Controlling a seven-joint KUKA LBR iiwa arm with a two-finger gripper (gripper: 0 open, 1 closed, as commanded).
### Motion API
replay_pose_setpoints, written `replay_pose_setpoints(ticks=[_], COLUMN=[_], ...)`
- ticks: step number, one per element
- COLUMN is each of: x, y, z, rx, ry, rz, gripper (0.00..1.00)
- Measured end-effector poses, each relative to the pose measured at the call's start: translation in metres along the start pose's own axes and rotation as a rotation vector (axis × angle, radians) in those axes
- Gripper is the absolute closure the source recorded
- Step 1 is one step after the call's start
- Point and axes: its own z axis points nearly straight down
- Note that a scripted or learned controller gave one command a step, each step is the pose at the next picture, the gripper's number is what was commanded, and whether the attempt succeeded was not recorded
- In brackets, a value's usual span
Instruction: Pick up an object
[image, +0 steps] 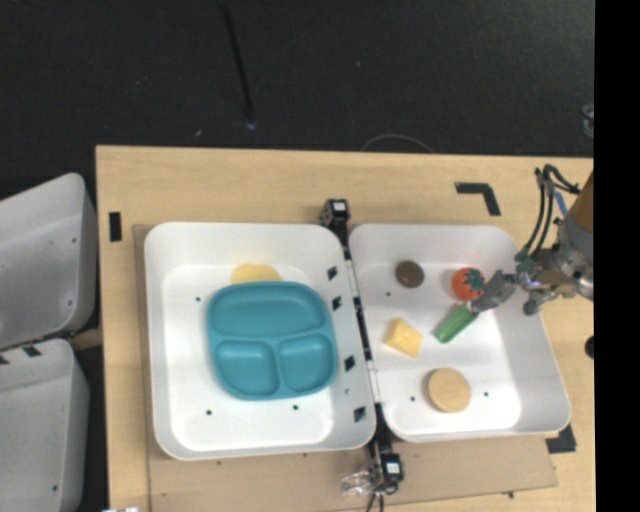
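The gripper is down in the right bin, sitting right where the red tomato-looking thing and the green stick meet. Its dark fingers are over the top end of the green stick and just beside the tomato, but honestly I can't tell if they're open, closed or actually gripping either one, it's too small and blurry there.

Those two are pretty much touching each other, tomato near the far right of the bin, green stick slanting down to the left from it. So anything going for one has the other crowding it.

Other stuff in the same bin: a small brown disc off to the left of the tomato, near the far wall. A yellow wedge, like a bit of cheese, lies just left of the green stick's lower end, close but apart from it. A tan round cookie-looking piece sits toward the near side, well apart from the rest.

The left bin has a big blue divided plate taking up the middle, with a yellow round thing peeking out from behind its far edge, partly hidden.

Both bins sit side by side on the wooden desk, and the arm comes in from the right with cables hanging off it.
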Motion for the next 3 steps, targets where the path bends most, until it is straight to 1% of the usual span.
replay_pose_setpoints(ticks=[1,2,3], x=[0.000,-0.007,-0.013], y=[0.003,-0.004,-0.004], z=[-0.007,0.052,0.114], rx=[-0.012,-0.007,-0.008], ry=[-0.003,-0.003,-0.003], rz=[-0.003,-0.001,0.000], gripper=[0.00,0.00,0.00])
